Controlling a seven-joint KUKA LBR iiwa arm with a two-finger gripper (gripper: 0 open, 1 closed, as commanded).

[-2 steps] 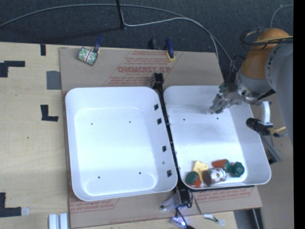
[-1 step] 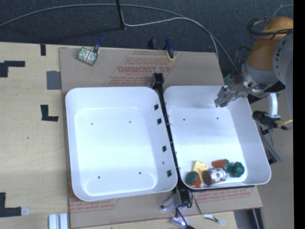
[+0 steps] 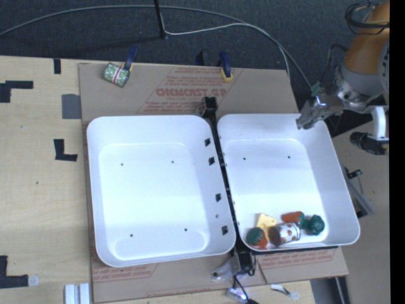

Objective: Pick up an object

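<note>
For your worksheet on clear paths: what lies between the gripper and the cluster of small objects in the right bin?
In the camera view, only bare white bin floor separates the gripper from the objects.

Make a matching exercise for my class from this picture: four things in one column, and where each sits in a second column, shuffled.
Things:
1. hand
2. yellow wedge
3. green patterned block
4. dark green ball

Places:
A. on the cardboard beyond the left bin
B. near corner of the right bin, rightmost of the cluster
C. over the right bin's far right rim
D. in the cluster, nearest the bin's middle

Pairs: 1-C, 2-D, 3-A, 4-B
</note>
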